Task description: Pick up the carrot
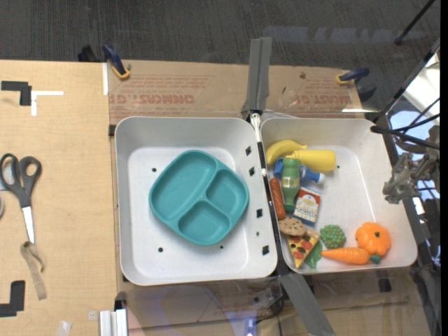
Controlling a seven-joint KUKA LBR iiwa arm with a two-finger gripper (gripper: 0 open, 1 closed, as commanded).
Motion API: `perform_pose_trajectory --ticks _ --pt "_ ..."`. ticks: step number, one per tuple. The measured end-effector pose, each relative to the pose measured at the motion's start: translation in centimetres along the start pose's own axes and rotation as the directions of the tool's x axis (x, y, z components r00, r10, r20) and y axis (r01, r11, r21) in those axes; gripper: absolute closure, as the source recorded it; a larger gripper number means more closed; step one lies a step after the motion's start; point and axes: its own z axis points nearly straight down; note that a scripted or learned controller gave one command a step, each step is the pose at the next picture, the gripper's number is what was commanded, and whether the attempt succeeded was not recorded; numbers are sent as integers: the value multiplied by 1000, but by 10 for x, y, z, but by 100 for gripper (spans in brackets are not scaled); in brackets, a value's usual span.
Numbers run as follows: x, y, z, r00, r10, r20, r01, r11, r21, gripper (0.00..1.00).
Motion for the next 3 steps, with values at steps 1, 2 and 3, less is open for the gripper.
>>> perform_pose_trajectory --ticks 1,2,3 --pt "0 0 0 1000 -1 -1 1 1000 0 0" --pt "33 -3 125 995 -98 -5 98 995 -2 0" --pt "16 23 143 996 -91 -3 91 996 -2 0"
